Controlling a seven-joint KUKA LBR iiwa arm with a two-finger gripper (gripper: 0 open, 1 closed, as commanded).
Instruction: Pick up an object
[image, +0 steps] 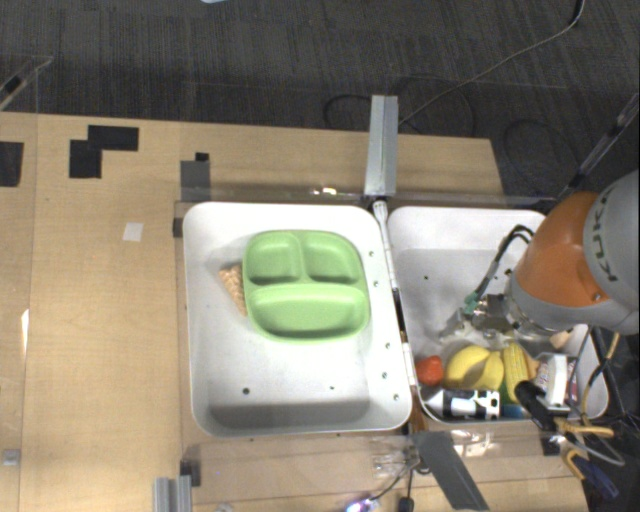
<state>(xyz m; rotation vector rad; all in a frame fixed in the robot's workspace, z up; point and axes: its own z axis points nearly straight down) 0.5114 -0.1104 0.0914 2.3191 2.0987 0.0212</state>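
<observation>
A grey KUKA arm (585, 265) with an orange band reaches in from the right edge over the right bin (440, 250), its gripper (487, 318) low above a cluster at the bin's lower edge: a yellow lemon-like toy (472, 366), a corn cob (516, 368), a small red ball (430, 370) and a black-and-white piece (470, 405). Whether it grips anything cannot be told. At centre-left, a green divided tray (303, 283) sits in the left bin (215, 380), covering a tan item (232, 287).

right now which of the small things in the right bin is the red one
The small round red-orange piece, at the left end of the cluster by the bin's near wall. The pieces beside it are yellow, and a dark cylinder lies below.
</observation>
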